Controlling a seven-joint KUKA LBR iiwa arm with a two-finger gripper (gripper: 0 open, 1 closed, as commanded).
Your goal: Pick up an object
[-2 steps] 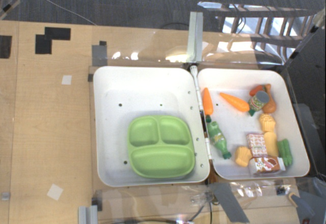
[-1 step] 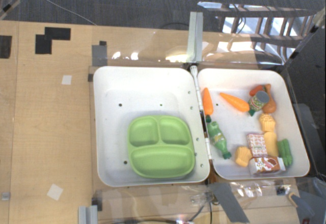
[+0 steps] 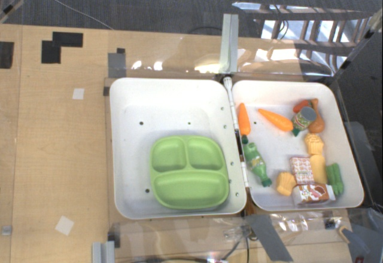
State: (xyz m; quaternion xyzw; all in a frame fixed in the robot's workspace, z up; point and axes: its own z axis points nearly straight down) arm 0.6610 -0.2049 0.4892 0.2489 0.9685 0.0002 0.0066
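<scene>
Camera view, two white bins: left bin (image 3: 128, 136) holds one green divided tray (image 3: 189, 171); right bin (image 3: 281, 139) holds two carrots (image 3: 276, 119), one green bottle (image 3: 257, 164), assorted toy foods; gripper state: cannot tell.

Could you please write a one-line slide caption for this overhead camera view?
Left bin holds a green divided plate; right bin holds toy food, including two carrots and a green bottle.

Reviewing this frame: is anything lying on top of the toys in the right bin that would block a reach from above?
Nothing visible does. The orange carrot, green bottle and the other toys lie uncovered in the right bin, open from above.
</scene>
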